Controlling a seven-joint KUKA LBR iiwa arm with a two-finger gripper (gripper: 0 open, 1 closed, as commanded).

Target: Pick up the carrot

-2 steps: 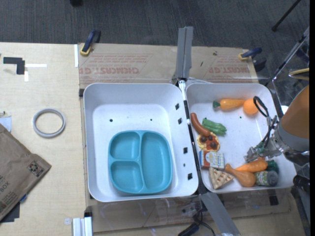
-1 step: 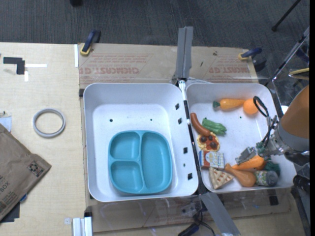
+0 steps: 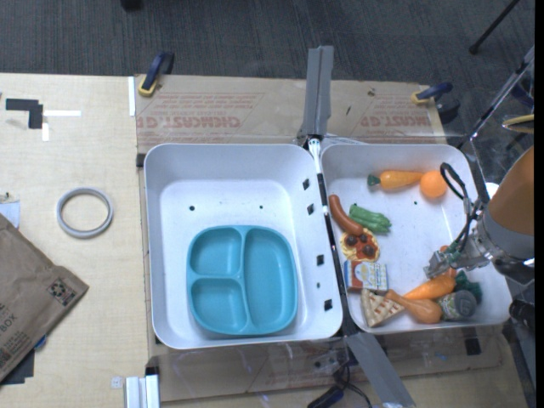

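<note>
Two bins, and you're working the right bin (image 3: pixel 399 153). The carrot (image 3: pixel 432 288) sits near its front right corner, touching or just beside a tan bread-like piece (image 3: pixel 422 309) in front of it and a dark green item (image 3: pixel 463 301) to its right. A pizza slice (image 3: pixel 380 306) lies just to its left.

The gripper (image 3: pixel 444 260) is down right at the carrot's upper end, arm coming in from the right. You can't tell from this angle whether the fingers are spread or pressed together, and you can't confirm anything sits between them. Don't count this as a grasp.

Risks as I judge them:
- Clutter. Neighbours are tight against the carrot, so a finger could land on the tan piece or the green item and the close would grab the wrong thing or nothing.
- Off-centre contact. The gripper sits towards one end, not mid-body, so the carrot may pivot out on lift.
- Tapered, smooth shape. A pinch on the narrowing part could squeeze it out sideways.

Orientation: the carrot's long axis runs roughly left-right across the bin, tilted slightly, right end higher in the view. The thin tip looks to point left, the thick end right under the gripper, but the fine shape is hard to read.
</note>
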